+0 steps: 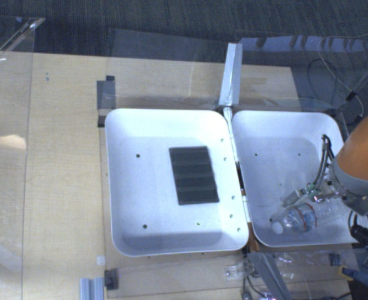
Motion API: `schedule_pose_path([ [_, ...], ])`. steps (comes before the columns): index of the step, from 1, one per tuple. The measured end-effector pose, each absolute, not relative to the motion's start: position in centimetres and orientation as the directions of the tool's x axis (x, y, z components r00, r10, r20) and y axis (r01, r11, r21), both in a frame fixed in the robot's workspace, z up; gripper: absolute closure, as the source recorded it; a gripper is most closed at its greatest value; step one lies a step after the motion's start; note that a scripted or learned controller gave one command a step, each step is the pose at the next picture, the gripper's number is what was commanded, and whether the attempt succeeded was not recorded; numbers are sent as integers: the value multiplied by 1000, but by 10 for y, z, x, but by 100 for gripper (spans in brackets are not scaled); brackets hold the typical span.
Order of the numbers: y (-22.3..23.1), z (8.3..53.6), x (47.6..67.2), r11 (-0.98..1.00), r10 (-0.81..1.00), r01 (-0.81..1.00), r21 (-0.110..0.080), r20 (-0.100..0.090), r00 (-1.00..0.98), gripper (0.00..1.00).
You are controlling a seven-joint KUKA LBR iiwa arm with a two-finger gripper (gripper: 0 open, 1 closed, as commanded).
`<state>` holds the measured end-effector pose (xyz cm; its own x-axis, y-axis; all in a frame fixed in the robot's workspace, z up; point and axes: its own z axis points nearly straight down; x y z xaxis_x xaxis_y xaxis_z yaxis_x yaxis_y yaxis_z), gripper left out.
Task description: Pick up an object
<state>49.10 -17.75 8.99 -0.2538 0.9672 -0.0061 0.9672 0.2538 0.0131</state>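
down at the near edge of the bench, a tangle of clear plastic bits and cables (259, 279) sits just below the bins. moving up, here's the right-hand shallow white plastic bin (265, 136), and in its near right corner lies a clear plastic bottle with a white cap (300, 219), on its side, cap end pointing left toward the bin's middle. right over it, the two-finger metal gripper (310, 194) hangs from the grey arm with its orange band (363, 150), which comes in from the right; the gripper sits just above and touching or nearly touching the bottle's upper side, but whether it's clamped or released, can't tell from here, and the bottle isn't visibly between anything. thin cables run up along the wrist. across the divider, the left-hand shallow white plastic bin (127, 186) carries a dark grey ribbed rectangular pad (193, 175) lying flat near its centre, slightly tilted, well apart from the bottle. further back, a grey metal bar (231, 74) rises from the seam between the two bins, and beyond it the pale wooden bench top (52, 167) gives way to dark carpet (171, 5).
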Motion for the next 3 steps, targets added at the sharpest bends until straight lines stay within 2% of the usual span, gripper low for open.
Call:
schedule_pose_path([
  [1,-176,102,494,255,967,967,21,-9,-255,100],
  [2,-176,102,494,255,967,967,21,-8,-254,0],
  [3,-159,90,491,280,960,960,14,-10,-280,0],
])
